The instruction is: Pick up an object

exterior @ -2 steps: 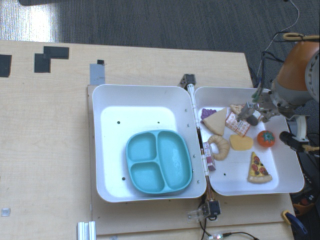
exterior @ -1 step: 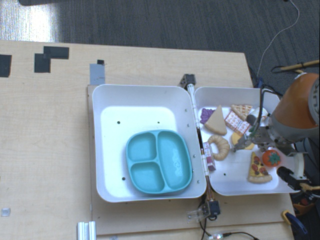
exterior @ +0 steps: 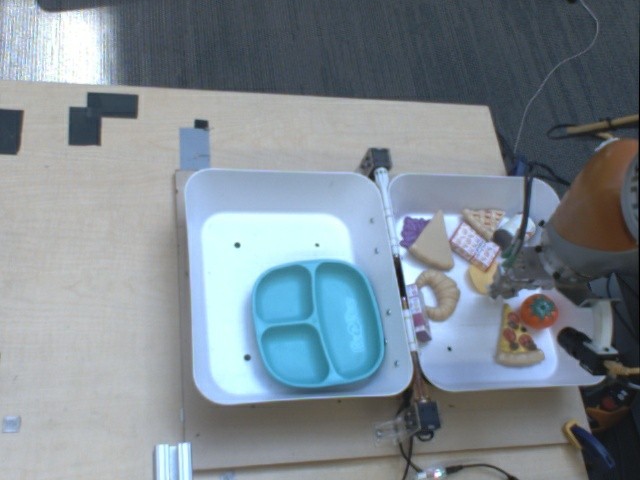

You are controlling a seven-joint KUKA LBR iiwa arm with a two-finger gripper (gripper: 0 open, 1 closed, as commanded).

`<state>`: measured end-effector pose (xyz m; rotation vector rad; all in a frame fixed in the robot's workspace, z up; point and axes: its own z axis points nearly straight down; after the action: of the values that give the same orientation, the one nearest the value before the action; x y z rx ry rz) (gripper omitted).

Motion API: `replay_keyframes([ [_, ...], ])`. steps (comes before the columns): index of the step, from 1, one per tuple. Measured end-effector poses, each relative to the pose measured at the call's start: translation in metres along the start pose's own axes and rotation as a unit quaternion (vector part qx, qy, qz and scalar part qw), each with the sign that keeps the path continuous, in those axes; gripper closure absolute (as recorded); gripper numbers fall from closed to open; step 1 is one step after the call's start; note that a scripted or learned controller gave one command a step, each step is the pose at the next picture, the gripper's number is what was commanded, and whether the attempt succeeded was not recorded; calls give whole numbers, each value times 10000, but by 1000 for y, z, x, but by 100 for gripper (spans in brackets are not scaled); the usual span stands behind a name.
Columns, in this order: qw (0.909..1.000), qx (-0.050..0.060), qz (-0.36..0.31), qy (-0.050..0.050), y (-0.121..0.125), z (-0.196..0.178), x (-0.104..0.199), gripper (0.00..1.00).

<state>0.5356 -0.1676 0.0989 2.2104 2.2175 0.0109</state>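
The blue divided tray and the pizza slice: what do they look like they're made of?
The blue divided tray looks like moulded plastic: one even colour, rounded compartment walls, a soft sheen. The pizza slice looks like toy food, probably plastic or rubber, with flat, saturated colours and a smooth crust edge; the view is too coarse to settle which. Both white bins look like matte plastic.

A robotics lab: taped bench (exterior: 90, 268), loose cables (exterior: 560, 58), carpet.

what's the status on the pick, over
Gripper low in the right bin, jaws state unclear. Nothing seen held. Below it: tomato and pizza slice. Blue divided tray sits in the left bin.
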Motion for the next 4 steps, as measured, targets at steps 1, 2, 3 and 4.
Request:
replay_keyframes([
  [1,10000,2,-2,1,0,0,0,0],
  [2,10000,3,15,-4,-46,11,39,0],
  [3,10000,-32,8,-9,-43,-1,39,100],
  [4,10000,43,-9,17,60,5,77,100],
])
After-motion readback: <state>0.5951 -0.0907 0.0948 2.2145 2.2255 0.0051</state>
